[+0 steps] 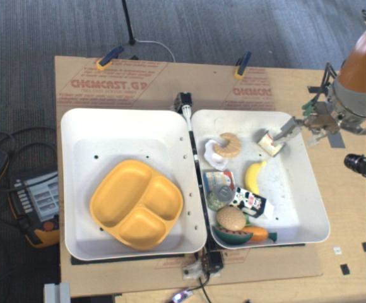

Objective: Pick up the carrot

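Two red "CHEMCAST GP" prints mark the cardboard surface (107, 84) (the right one partly cut off). We see the carrot (257, 234) at the right bin's (309, 188) lower edge, half tucked by a bowl (228, 235). The hand (277, 139) at upper right is clamped on a pale block (270, 143).

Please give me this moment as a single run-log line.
arm: at right bin's upper right | claw: low over bin floor, grip state unclear | carrot: untouched at bin's front edge, beside bun | task: not done
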`<state>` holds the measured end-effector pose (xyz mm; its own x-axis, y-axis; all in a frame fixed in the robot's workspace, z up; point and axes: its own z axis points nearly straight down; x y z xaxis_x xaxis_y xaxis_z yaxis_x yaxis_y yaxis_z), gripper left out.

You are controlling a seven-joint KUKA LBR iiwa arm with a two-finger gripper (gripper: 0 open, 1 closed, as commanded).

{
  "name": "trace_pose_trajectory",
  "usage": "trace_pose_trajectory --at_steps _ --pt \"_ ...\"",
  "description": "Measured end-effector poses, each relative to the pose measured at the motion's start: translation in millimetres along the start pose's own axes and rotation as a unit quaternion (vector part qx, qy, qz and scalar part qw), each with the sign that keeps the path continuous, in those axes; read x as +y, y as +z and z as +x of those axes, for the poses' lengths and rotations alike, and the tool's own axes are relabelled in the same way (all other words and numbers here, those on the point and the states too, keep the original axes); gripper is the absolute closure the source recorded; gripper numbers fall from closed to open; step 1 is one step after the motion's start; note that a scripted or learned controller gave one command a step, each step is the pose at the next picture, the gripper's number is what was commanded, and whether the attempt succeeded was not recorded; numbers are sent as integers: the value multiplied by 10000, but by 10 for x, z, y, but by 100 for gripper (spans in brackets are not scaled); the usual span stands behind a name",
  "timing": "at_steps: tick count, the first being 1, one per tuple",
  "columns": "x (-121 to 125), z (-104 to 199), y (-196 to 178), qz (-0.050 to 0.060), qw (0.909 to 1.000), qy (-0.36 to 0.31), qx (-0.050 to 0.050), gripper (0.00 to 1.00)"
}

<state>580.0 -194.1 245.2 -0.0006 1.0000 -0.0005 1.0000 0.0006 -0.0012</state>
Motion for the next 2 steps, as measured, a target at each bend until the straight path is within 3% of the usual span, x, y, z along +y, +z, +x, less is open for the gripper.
trace_pose_trajectory --at_steps 1,2 --pt "3 2 -97 0 10000 -4 -3 100" --pt "-478 -102 244 1 9881 1538 1 100"
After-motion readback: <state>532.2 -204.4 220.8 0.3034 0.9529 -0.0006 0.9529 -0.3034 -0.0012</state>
